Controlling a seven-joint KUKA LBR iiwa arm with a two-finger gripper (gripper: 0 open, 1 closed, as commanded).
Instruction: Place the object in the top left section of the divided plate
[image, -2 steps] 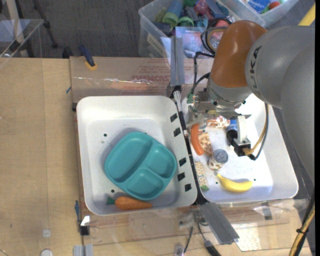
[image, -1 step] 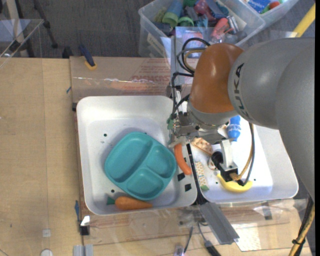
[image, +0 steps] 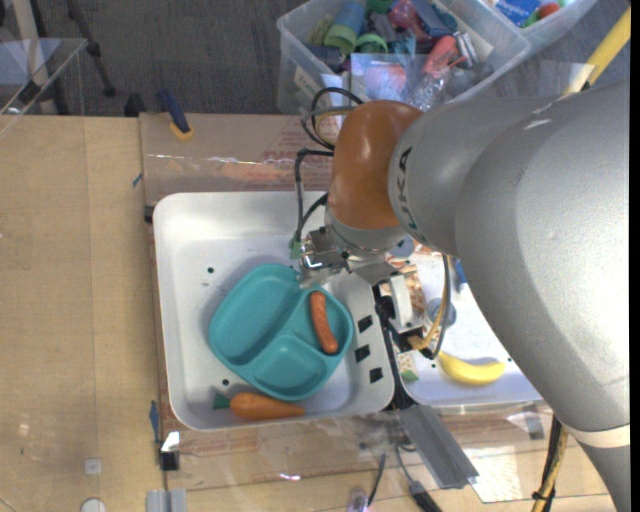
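A teal divided plate (image: 243, 322) lies in the left white bin (image: 185, 300). An orange-brown sausage (image: 323, 322) rests in the plate's right-hand section, close to the rim. My gripper (image: 310, 266) hangs just above the plate's upper right edge, right over the near end of the sausage, with the grey arm and orange band covering most of it. An orange carrot (image: 264, 406) lies on the bin floor below the plate, outside it.
A yellow banana (image: 470, 369) lies in the right bin, partly under my arm, with some small items beside it. Black markers run along the divider between the bins. A clear tub of toys (image: 400, 45) stands behind the bins.
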